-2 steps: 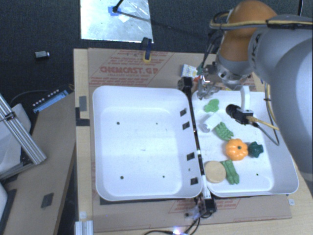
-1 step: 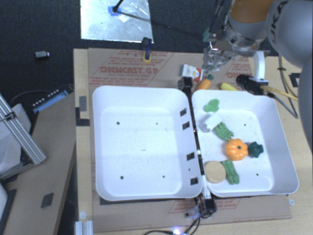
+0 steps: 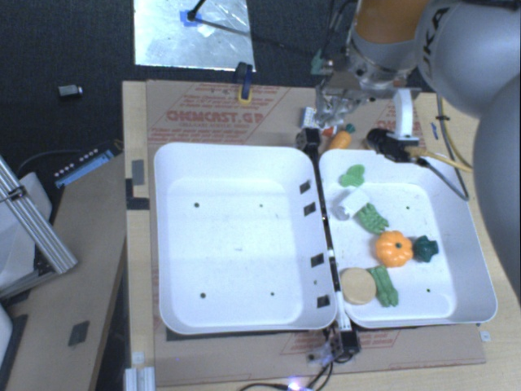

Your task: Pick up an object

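An orange item [image 3: 340,139] is sitting right at the claw [image 3: 330,123], at the right bin's [image 3: 456,243] far edge; whether it is being gripped, or the finger gap, cannot be told. Pumpkin [image 3: 393,249], green pieces and a tan disc [image 3: 356,286] are lying in the bin below the claw.

Arm [image 3: 456,47]: cut off by top and right edges | gripper [image 3: 332,119]: fingers blurred above the right bin [image 3: 456,300], state unclear
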Tool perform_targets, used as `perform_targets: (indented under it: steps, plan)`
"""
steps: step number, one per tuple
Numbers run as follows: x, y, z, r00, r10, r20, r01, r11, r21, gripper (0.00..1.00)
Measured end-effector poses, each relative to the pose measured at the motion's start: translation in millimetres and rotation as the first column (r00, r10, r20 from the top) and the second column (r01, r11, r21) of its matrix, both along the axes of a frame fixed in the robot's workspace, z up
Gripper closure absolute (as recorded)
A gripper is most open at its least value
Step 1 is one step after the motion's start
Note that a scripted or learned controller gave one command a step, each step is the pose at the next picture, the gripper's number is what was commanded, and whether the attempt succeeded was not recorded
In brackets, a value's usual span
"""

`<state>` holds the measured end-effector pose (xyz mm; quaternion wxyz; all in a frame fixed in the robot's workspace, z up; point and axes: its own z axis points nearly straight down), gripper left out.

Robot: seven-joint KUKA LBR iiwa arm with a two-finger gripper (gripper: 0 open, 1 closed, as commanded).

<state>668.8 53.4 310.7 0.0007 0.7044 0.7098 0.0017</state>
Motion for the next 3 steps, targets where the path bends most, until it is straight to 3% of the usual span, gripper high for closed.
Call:
perform_targets:
  steps: [1, 2, 3]
  plan:
    - [-9, 64, 46, 1.0, 0.004, 0.003, -0.004, 1.0, 0.003, 1.0]
    - [0, 93, 68, 1.0, 0.0, 0.003, 0.0, 1.0, 0.001, 1.0]
    - [-23, 139, 94, 1.0, 0.002, 0.001, -0.002, 1.0, 0.002, 1.0]
